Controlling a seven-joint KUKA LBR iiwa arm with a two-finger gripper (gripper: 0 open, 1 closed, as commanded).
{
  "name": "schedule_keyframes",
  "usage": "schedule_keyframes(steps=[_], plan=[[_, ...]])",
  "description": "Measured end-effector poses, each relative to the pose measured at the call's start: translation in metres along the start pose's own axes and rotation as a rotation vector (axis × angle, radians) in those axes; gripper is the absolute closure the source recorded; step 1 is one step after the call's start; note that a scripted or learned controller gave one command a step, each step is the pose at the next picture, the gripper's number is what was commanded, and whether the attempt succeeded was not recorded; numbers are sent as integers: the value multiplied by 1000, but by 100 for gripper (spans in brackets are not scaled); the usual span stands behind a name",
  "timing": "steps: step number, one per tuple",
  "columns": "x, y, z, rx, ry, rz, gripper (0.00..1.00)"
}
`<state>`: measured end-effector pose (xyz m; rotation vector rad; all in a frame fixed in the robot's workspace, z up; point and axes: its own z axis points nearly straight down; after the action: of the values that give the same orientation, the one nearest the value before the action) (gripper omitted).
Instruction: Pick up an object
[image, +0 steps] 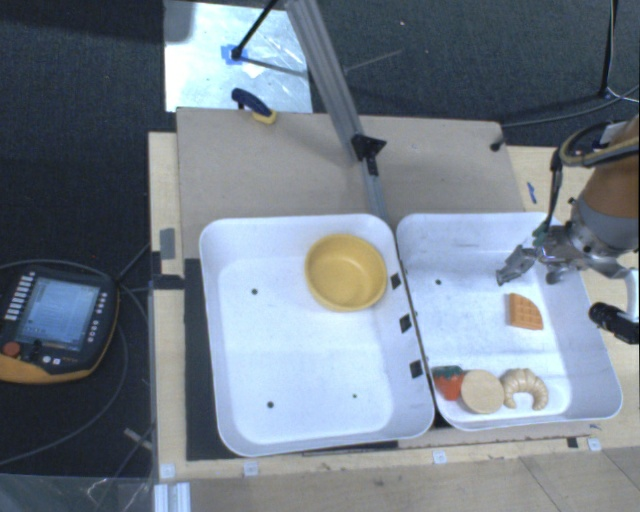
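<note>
My gripper (532, 270) hangs over the upper right part of the right bin (455, 240). Its fingers are spread open with nothing between them. Just below it an orange waffle-like wedge (523, 312) lies on the bin floor, apart from the fingers. Along the front of that bin sit a croissant (527, 388), a round beige disc (481, 392) and a small red and green piece (447, 381). A yellow bowl (346, 271) rests upright at the back of the left bin (250, 400).
A metal pole (340, 90) slants over the cardboard behind the bins and ends at a black clamp near their shared rim. A teach pendant (50, 325) lies on the floor at the far left. Cables hang at the arm's right side.
</note>
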<state>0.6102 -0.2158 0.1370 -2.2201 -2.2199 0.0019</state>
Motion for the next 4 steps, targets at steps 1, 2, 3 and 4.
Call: schedule_keyframes(steps=[1, 2, 3, 4], plan=[[0, 1, -13, -5, -2, -1, 100], [2, 7, -74, -8, -2, -1, 100], [2, 8, -90, -5, -1, -1, 100], [57, 13, -92, -4, 0, -4, 100]])
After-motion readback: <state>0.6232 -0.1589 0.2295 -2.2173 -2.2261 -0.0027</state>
